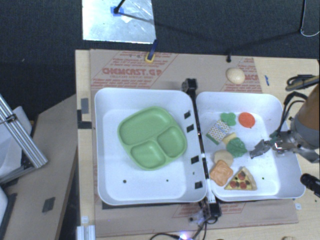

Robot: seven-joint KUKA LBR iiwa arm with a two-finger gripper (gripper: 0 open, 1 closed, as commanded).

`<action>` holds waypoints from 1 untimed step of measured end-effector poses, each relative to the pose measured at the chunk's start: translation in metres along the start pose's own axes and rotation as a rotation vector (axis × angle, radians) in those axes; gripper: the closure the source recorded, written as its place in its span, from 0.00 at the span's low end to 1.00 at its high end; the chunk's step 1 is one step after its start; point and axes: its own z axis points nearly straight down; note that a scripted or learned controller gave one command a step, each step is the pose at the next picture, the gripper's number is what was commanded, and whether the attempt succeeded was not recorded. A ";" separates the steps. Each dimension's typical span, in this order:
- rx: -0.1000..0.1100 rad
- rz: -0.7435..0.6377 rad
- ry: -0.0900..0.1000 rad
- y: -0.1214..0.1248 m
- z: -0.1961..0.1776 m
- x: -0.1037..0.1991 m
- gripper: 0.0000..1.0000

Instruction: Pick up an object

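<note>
Here the jaws (258, 149) sit low over the right bin (280, 106), just right of the broccoli (236, 147); whether they are released or clenched I cannot tell, and nothing shows between them. Right bin holds a tomato (246, 119), a green leaf piece (228, 118), a patterned block (218, 132), a cracker (223, 156), an orange piece (220, 172) and a pizza slice (241, 180). Left bin (107, 134) holds a green tray (152, 137). An egg (235, 75) lies on the bench (210, 64) beyond the bins.

Even, bright overhead light; soft shadows. Glare on foil sheet (119, 13) & white bins (150, 96). Slight blur, low res overall.
</note>
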 end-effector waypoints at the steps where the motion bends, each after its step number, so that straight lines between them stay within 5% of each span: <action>1: -0.001 0.000 0.000 -0.001 0.042 -0.003 0.00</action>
